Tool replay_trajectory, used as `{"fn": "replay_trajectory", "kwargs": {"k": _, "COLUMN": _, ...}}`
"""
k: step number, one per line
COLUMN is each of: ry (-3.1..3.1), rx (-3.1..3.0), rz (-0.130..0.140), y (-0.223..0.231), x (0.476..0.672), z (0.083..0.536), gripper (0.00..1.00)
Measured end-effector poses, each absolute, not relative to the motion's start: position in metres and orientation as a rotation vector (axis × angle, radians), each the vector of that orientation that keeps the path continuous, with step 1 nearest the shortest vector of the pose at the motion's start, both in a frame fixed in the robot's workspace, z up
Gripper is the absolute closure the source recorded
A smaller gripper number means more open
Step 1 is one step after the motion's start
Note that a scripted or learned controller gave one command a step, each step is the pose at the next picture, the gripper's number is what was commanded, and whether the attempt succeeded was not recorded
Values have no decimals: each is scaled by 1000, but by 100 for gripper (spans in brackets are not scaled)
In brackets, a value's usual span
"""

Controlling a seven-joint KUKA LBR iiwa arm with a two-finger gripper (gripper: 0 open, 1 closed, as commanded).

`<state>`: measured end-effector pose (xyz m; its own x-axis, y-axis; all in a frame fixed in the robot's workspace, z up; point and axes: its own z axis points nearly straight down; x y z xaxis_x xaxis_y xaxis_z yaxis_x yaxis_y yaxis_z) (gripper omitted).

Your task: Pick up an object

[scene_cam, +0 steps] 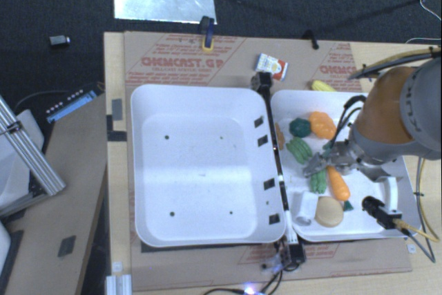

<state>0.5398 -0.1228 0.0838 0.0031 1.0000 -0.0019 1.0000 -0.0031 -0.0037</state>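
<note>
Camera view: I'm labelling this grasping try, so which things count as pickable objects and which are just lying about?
Job:
gripper
green toys
orange carrot
orange piece
beige piece
right bin

Lying about:
left bin
small carton
yellow piece
clamp

Two bins side by side on bench [173, 55]. Left bin [200, 162]. Right bin [359, 228] holds toy foods: pepper [322, 124] rearmost, carrot [338, 183] mid-bin, potato [329, 212] nearest front. Small carton [271, 66] on bench behind bins.
</note>
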Motion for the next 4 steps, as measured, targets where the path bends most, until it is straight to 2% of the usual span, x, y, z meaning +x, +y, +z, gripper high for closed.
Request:
{"fn": "replay_trajectory", "kwargs": {"k": 1, "ry": -2229, "rx": -2224, "rz": -7, "y": -120, "x": 545, "z": 98, "gripper": 100}}
{"fn": "replay_trajectory", "kwargs": {"k": 2, "ry": -2240, "rx": -2211, "rz": -17, "y": -40, "x": 571, "z": 190, "gripper": 100}}
{"fn": "replay_trajectory", "kwargs": {"k": 3, "ry": -2229, "rx": -2212, "rz": -1, "y": -4, "x": 546, "z": 184, "gripper": 100}}
{"fn": "replay_trajectory", "kwargs": {"k": 4, "ry": -2236, "rx": -2209, "rz": -14, "y": 69, "x": 534, "z": 252, "gripper": 100}}
